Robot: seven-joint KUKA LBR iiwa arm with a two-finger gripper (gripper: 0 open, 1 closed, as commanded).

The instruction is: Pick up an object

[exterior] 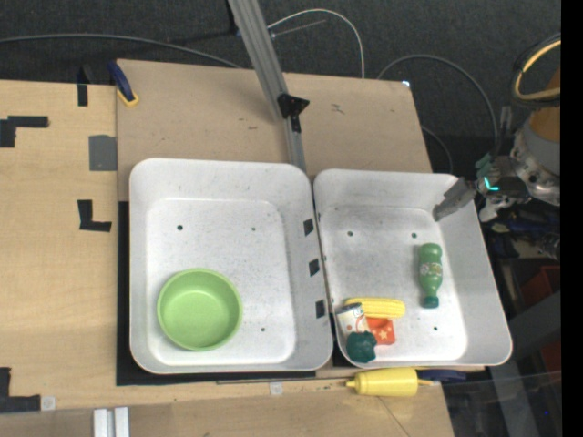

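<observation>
Tan wooden bench [219, 107] under everything, dark floor beyond. Two white bins side by side: left bin [219, 185] w/ a green bowl [199, 309] in its near-left corner; right bin [383, 198] w/ the small stuff. Grey arm at far right edge, orange band visible up top, wrist hanging just outside right bin's far-right corner. Gripper [453, 199] poking over that corner rim as a grey tip; can't tell if spread or closed, nothing seen pinched.

Green bottle [429, 275] lying on right bin floor, right side, lengthwise roughly front-to-back, cap end toward near edge. Below and slightly left of gripper, apart from it, no contact.

Near-left corner of right bin: yellow piece [375, 309] lying flat, red-and-white packet [381, 330] touching under it, dark green round item [361, 346] beside packet at the rim.

Yellow bottle [386, 382] on its side outside the bins, on bench just past right bin's near rim.
</observation>
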